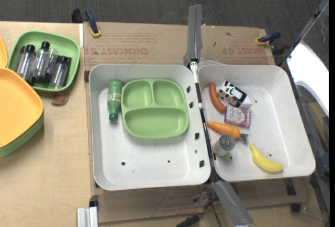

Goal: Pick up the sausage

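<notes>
The sausage [216,98], reddish orange and slightly curved, lies in the right bin [282,116] near its upper left, close to the wall shared with the left bin. A black and white toy cow [233,94] sits just right of it. Below it lie a pink packet [237,115] and a carrot [225,129].
The right bin also holds a small grey can [226,145] and a banana [265,160]. The left bin [146,163] holds a green divided plate [155,107] and a green bottle [114,99]. On the bench at the left stand a green tray of bottles [44,61] and stacked orange plates [18,116].
</notes>
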